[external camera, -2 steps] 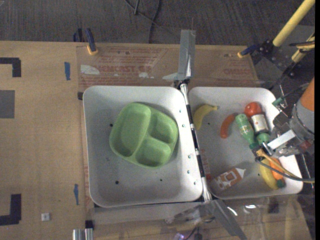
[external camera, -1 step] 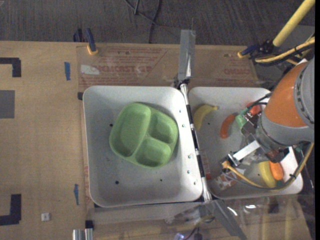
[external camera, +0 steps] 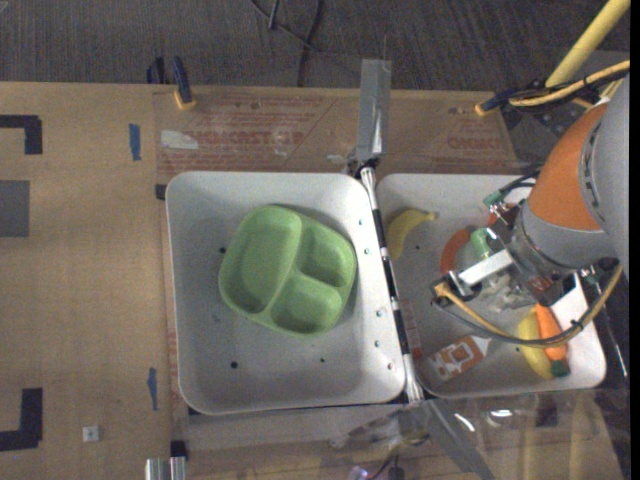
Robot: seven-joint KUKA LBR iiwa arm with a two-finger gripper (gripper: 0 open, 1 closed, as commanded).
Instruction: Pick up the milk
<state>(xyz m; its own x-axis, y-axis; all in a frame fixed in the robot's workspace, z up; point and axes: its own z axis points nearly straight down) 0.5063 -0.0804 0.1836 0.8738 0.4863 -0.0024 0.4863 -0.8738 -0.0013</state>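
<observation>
The milk [external camera: 456,357] looks like a small white carton with an orange label. It lies flat near the front edge of the right bin [external camera: 432,194]. My gripper [external camera: 472,284] hangs over the middle of that bin, a little behind the carton and apart from it. The grey arm with its orange band [external camera: 562,193] comes in from the right and hides part of the bin floor.
A banana [external camera: 408,230] lies at the right bin's back left, with a red-orange item [external camera: 458,250] next to it, partly under the gripper. A carrot [external camera: 548,330] and a yellow piece [external camera: 534,359] sit at the front right. The left bin [external camera: 200,348] holds a green divided plate [external camera: 288,268].
</observation>
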